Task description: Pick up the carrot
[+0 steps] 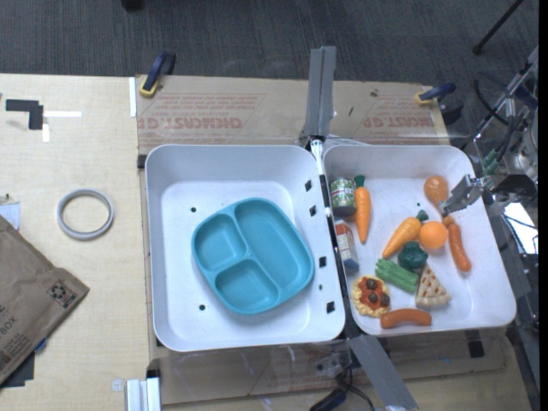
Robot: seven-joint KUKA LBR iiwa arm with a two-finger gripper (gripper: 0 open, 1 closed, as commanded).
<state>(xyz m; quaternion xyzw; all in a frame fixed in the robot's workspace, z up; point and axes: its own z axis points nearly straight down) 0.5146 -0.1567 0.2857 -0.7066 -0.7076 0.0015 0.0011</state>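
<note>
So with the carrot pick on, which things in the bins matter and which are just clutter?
For the job:
carrot by the can
second carrot mid-bin
gripper

Lying about:
blue divided plate in the left bin
green-labelled can
orange
pizza slice
sausage
tape ring on the bench

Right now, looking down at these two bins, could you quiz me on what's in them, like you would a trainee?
1. True or false: the blue divided plate lies in the left bin.
2. Which lies nearest the small can? A sausage; B upright carrot; C pizza slice.
3. Fill in: the gripper is over the ___ bin.

Key: 1 true; 2 B; 3 right.
</note>
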